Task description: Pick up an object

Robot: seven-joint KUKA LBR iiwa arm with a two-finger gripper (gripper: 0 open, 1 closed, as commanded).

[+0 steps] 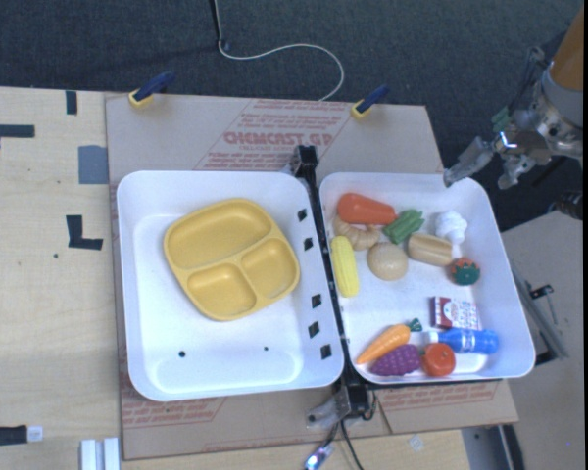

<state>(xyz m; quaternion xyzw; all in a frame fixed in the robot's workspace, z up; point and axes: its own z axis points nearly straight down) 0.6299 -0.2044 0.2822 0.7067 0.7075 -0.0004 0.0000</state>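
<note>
The right bin [505,262] holds several toy foods: a red pepper [365,207], a green vegetable [404,225], a white garlic [453,225], a yellow corn cob [345,265], a pale egg-shaped piece [387,260], a small carrot [384,344], purple grapes [397,361], a red tomato [438,359], a blue bottle [468,341] and a red-and-white carton [455,312]. My gripper [480,174] hangs over the bin's far right corner, above the rim. It is open, with nothing between its fingers [463,169].
The left bin [137,262] carries a yellow divided plate [231,258]. Black clips line the shared wall between the bins [317,262]. A white cable [274,52] loops behind the cardboard base. Blue-and-yellow clamps [151,88] pin the far corners.
</note>
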